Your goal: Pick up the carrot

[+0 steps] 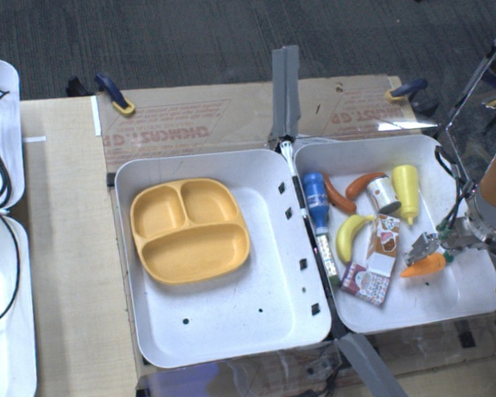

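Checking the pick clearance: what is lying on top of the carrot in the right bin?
The tool sits over the carrot's upper left part, touching or just above it. The carrot's orange body pokes out below. The part under the tool is covered, so whether it is gripped cannot be told.

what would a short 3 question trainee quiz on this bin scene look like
1. True or false: the carrot lies in the left bin.
2. Which thing lies nearest the pincer? A) the orange divided plate B) the carrot C) the blue marker
3. Fill in: the yellow mustard bottle lies in the ___ bin.

Key
1. False: it lies in the right bin, beside the pincer.
2. B
3. right
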Motion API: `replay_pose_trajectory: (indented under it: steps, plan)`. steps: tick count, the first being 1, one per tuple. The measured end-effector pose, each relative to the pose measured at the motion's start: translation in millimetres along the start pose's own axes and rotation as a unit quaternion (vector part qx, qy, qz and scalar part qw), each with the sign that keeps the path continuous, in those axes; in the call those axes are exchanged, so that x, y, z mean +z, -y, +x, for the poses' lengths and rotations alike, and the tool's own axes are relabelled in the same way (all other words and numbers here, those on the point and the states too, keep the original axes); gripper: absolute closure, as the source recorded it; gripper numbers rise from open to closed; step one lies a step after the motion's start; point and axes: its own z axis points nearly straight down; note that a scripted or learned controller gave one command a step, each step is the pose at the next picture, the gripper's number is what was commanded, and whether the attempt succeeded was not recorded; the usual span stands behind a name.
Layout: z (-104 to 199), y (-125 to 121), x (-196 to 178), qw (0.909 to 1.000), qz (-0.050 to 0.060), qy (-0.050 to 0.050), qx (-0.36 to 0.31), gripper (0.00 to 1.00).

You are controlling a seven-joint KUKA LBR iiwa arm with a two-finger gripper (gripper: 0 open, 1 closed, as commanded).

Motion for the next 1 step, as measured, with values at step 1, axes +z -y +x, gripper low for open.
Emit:
replay_pose_trajectory:
  steps: [1]
  plan:
    - [-2.5,0.2,-6.3,1.0000,0.000,0.003,0.002,1.00]
